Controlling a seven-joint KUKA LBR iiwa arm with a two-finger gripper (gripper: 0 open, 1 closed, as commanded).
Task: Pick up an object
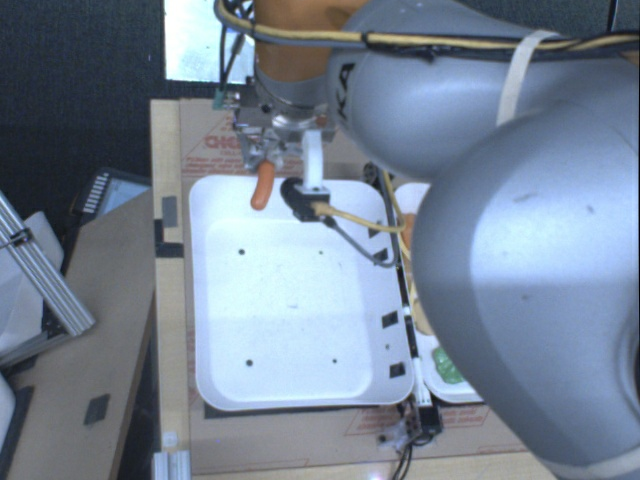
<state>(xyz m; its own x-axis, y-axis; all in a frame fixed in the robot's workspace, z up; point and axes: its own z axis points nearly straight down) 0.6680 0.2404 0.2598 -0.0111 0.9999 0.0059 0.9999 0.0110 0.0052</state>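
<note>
While looking down at the bench, can spot the gripper [272, 156] up at the far rim of the left white bin [215, 368], hanging off the big grey arm [520, 268] with the orange band [300, 18] above the wrist. Honestly can't tell whether clenched or released, too much clutter and shadow around the metal parts.

Right below it, touching or very nearly touching the underside: a small orange sausage-shaped object [263, 187], tilted a bit, lower end over the back-left part of the bin floor. Could be gripped, could be just leaning at the rim, no way to say from this angle.

Just to the right of that, a black lump [296, 197] with a yellowish cable [350, 220] running off toward the right side of the bin. Also a white upright piece [313, 160] beside the gripper.

Further right, mostly hidden behind the arm, the second bin [455, 393] with something green [447, 370] in its near corner. Brown bench [170, 168] under both.
</note>
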